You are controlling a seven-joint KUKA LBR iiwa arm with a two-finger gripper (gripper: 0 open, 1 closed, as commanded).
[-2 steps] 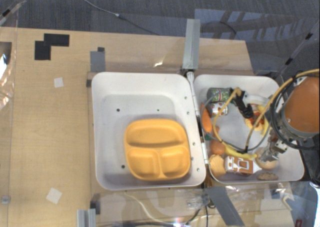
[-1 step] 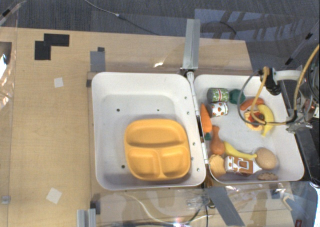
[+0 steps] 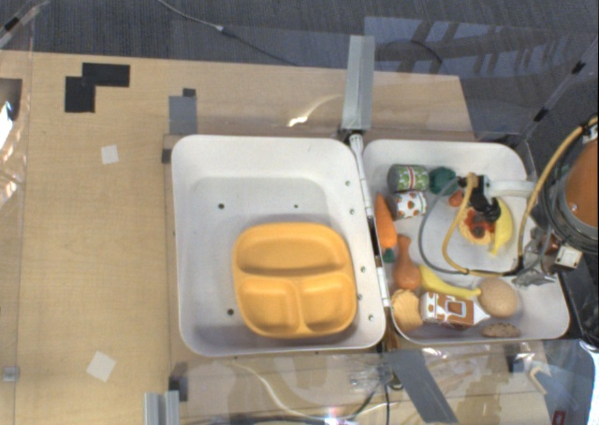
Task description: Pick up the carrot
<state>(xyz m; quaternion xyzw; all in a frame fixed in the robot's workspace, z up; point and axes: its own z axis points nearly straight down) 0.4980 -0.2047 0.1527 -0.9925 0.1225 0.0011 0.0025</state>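
The carrot (image 3: 385,223) is an orange tapered piece with a dark green tip. It lies along the left wall of the right bin (image 3: 560,318), pointing toward the back. The arm comes in at the right edge of the camera view, and my gripper (image 3: 540,262) hangs over the right wall of that bin, far to the right of the carrot. Nothing shows between the gripper and the carrot but other toy foods.
The right bin also holds a green can (image 3: 408,177), a white can (image 3: 410,205), a banana (image 3: 505,227), red fruit (image 3: 482,221), an orange pear shape (image 3: 406,271), a bun (image 3: 404,307), a small box (image 3: 449,310) and a potato (image 3: 499,299). The left bin (image 3: 201,180) holds a yellow divided plate (image 3: 294,278).
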